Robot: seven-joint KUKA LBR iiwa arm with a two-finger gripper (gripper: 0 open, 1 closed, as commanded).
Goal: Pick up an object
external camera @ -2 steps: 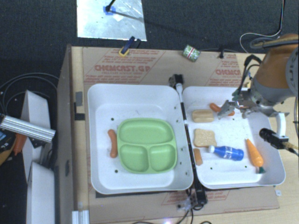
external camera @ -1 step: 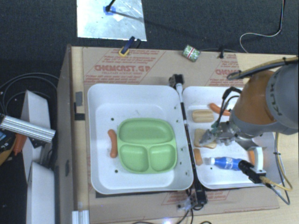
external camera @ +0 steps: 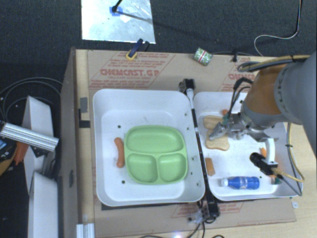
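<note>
— Two white bins side by side. Where does the gripper [external camera: 218,132] sit?

— Over the right bin [external camera: 237,165], in its upper left part, angled down and to the left. Whether it is released or clenched: cannot tell from this view. Nothing visibly gripped.

— Nearest object?

— Lower bread slice [external camera: 219,144], flat on the bin floor, just below the gripper tip, touching or nearly so; cannot tell which. An upper bread slice [external camera: 211,121] lies just above the tip, partly covered by the gripper body.

— Rest of the right bin?

— Short sausage [external camera: 210,166] near the left wall, below the lower bread slice. Blue bottle [external camera: 241,182] on its side along the near edge, well apart from the gripper.

— Left bin [external camera: 143,108]?

— Green divided plate [external camera: 156,152] in the middle, three compartments, nothing in them. Long sausage [external camera: 119,152] on the bin floor just beside the plate's left rim.
</note>
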